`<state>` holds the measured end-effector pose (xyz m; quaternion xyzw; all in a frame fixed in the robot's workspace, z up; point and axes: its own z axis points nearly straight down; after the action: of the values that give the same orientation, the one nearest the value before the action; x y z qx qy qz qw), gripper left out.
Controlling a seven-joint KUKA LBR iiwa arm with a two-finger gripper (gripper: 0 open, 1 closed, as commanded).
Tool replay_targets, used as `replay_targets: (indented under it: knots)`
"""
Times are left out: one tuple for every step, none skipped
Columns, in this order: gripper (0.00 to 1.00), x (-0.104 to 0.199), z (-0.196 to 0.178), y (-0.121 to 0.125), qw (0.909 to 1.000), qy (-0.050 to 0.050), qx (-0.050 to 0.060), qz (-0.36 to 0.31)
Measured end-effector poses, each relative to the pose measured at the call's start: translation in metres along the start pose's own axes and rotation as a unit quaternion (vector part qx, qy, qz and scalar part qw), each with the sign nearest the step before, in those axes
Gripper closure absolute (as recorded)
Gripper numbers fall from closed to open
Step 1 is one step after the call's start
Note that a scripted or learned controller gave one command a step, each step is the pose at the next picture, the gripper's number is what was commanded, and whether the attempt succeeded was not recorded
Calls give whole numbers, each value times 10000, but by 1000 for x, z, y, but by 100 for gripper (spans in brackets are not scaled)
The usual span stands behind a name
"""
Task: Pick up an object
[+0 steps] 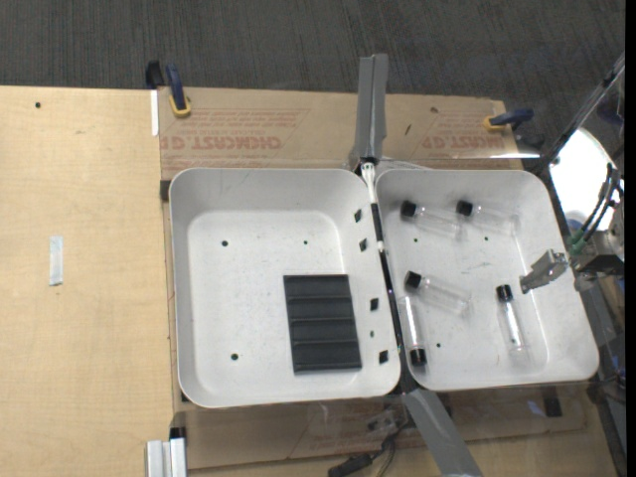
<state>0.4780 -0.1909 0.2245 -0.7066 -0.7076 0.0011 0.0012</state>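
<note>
**Five vials in the right bin, gripper at its right rim**

Looking down on the bench: two shallow white plastic bins side by side on brown cardboard. The left bin [199, 266] carries one thing, a flat black ribbed rectangular block [322, 322], lying right of its centre and toward the near wall.

Over to the right bin [556, 217], where the pickable pieces are: five clear plastic vials with black caps, all lying down and none touching. One vial [425, 217] lies near the far left corner, a second [483, 215] just to its right. A third [435, 292] sits mid-bin, tilted. A fourth [409, 328] lies along the left wall, cap toward the near edge. The fifth [509, 316] rests right of centre, cap pointing away.

The small metallic gripper [543, 269] sits at the right rim, above the bin floor, just beside that fifth vial but apart from it. Nothing shows between its fingers; open or closed, I cannot tell.
</note>
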Motion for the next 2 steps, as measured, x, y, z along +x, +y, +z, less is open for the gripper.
replay_targets:
  knots:
    - [0,12,98,65,9996,-1,-2,-270]
    - [0,-24,134,38,9999,61,9,-93]
